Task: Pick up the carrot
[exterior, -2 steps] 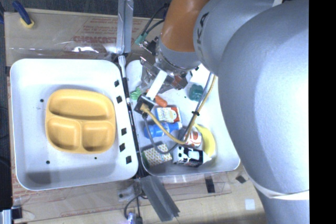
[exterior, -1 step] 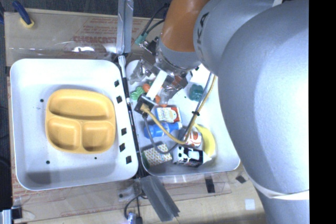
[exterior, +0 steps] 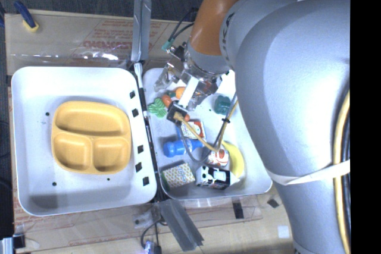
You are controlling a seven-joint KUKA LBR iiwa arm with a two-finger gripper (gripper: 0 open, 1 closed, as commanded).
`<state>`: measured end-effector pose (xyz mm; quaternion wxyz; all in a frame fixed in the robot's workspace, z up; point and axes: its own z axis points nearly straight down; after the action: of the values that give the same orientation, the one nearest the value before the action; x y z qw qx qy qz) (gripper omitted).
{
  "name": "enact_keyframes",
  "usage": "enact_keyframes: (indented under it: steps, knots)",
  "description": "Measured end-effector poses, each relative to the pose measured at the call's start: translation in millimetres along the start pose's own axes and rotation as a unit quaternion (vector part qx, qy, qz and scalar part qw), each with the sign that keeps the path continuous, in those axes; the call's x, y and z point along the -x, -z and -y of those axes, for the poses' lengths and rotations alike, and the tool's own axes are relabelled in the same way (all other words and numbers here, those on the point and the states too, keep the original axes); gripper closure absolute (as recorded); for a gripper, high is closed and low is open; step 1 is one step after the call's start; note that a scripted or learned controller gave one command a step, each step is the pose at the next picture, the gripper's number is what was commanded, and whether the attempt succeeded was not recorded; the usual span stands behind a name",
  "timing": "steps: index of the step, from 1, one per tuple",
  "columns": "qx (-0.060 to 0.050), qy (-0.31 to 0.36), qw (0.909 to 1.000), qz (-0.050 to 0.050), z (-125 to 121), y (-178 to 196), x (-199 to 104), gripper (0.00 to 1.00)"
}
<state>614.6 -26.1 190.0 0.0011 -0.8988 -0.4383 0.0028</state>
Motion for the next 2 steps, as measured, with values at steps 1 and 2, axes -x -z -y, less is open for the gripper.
enact_keyframes:
  steps: [1, 2]
  knots:
    - [0.001, 0.024, 0.9997, -0.002, -50, 2, 33, 0.0]
    - [-0.001, 0.098, 0.9952, -0.001, -79, -85, 33, 0.0]
